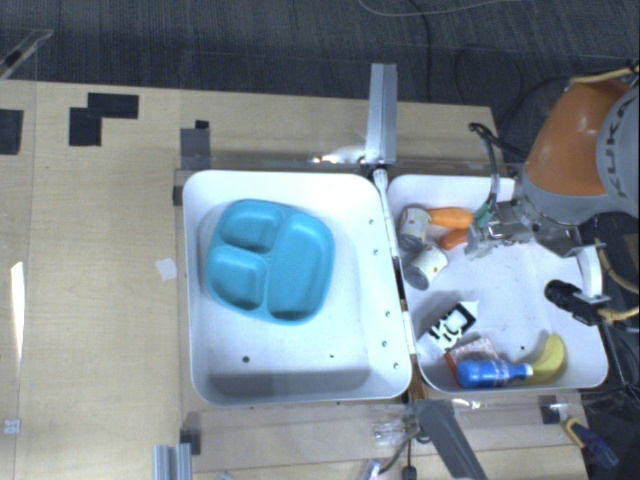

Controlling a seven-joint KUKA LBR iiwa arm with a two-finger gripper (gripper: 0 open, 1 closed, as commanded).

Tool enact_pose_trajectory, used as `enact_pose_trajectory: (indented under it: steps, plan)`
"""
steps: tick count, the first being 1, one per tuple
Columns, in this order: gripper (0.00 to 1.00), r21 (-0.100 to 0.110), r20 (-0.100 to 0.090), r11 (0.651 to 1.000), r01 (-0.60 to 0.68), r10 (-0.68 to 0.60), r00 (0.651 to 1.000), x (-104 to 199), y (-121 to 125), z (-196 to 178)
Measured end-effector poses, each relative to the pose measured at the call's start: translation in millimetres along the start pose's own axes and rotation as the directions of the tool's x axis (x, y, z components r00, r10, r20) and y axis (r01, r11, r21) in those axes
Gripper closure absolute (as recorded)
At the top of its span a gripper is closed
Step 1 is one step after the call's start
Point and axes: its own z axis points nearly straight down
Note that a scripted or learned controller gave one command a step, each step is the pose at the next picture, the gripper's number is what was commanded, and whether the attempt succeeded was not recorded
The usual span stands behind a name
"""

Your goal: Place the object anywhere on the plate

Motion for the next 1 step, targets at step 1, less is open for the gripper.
enact_pose_trajectory:
  steps: [1]
  plan:
    - [1.0,-0.004,0.001,0.997,-0.072,0.072,0.997,17.0,-4.7,-111.8]
